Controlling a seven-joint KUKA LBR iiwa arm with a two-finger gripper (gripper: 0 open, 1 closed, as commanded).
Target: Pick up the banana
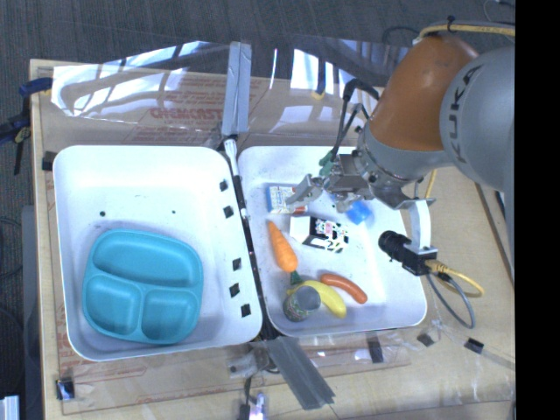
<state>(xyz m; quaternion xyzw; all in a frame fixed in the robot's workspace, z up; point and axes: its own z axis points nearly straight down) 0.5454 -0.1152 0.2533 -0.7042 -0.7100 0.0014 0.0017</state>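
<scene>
The yellow banana point(332, 300) lies near the front edge of the right bin point(398, 309). A grey round object point(304, 303) covers its left end, and a red sausage point(344, 287) lies just behind it. My gripper point(331, 186) hangs over the far half of the right bin, well behind the banana and apart from it. The grey arm with its orange band point(420, 94) reaches in from the upper right and hides part of the bin's back right corner.
An orange carrot point(282, 246) lies left of centre in the right bin. A black-and-white card point(325, 233), a blue item point(359, 209) and a small box point(278, 198) sit under the gripper. The left bin point(131, 173) holds a teal divided tray point(142, 284).
</scene>
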